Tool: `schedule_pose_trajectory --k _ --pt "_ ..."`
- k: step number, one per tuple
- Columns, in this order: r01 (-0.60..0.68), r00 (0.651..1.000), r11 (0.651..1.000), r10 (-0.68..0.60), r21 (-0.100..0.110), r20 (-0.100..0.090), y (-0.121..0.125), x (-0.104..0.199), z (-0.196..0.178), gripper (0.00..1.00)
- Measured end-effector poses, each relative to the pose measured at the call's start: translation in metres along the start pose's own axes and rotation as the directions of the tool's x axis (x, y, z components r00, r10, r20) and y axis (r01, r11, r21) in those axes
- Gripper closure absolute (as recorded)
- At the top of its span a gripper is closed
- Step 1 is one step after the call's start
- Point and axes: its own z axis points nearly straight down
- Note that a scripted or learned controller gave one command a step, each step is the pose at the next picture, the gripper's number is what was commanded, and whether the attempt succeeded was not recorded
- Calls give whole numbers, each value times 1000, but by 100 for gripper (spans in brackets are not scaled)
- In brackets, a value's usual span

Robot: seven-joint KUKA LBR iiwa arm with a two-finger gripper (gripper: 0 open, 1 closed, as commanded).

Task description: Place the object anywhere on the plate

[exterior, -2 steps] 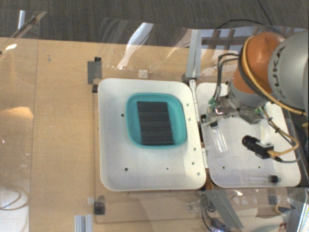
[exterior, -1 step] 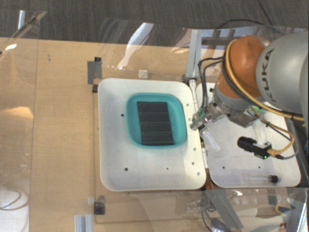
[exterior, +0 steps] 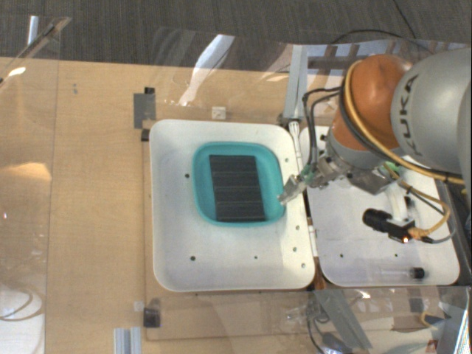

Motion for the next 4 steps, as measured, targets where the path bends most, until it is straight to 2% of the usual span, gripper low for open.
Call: schedule_pose_trajectory --k 1,2,3,4 --pt "-27 1000 1000 27 0 1 13 -56 0 0" --pt "-25 1000 1000 25 -1 1 26 -32 -15 0" --pt "-21 1000 1000 21 1 0 49 -20 1 0" --pt "8 1000 1000 -8 -1 1 65 -15 0 0"
